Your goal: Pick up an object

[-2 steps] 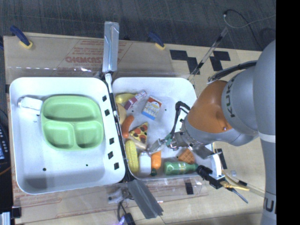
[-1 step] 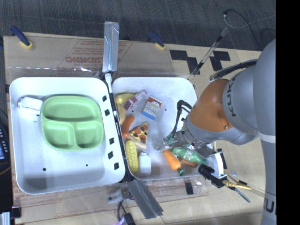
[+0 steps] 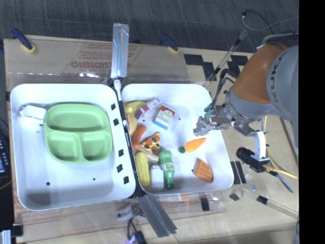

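Our gripper [image 3: 201, 128] hangs just above the carrot [image 3: 195, 145] in the right bin [image 3: 222, 151]; we cannot tell its state, and nothing shows in it. We should centre over the carrot's thick middle and descend straight. It looks smooth, tapered plastic, likely to roll; the waffle [image 3: 203, 171] nearby is flat and ridged.

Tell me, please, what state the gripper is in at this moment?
Gripper: above the right bin, just over the carrot; nothing visibly held, and open or closed cannot be told.
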Robot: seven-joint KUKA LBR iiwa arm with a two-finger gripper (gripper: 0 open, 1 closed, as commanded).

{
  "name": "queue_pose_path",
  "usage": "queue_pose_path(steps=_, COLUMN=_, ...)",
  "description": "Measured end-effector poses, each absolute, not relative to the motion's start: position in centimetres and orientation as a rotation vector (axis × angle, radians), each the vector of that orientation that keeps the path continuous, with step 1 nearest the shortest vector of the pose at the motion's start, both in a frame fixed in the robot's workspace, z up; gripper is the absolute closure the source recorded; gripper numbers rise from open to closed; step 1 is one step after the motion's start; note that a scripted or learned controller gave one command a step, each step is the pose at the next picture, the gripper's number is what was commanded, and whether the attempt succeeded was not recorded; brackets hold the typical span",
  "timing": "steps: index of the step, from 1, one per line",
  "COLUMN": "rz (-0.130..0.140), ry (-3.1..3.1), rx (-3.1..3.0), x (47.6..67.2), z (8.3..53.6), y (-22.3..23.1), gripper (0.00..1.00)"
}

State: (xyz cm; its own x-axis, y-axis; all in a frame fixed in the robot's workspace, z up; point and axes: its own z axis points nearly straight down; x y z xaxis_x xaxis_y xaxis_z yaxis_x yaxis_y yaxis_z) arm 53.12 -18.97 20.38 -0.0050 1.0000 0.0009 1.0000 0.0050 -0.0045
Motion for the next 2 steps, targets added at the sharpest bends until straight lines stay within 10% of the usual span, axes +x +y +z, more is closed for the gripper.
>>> queue_pose_path(steps=1, rz=0.012, ry=-2.226, rx=-2.2, x=53.16, z=20.91, y=-18.93, gripper=1.0)
queue_pose_path(steps=2, rz=0.012, ry=-2.227, rx=-2.2, x=53.16, z=20.9, y=-18.91, gripper=0.0)
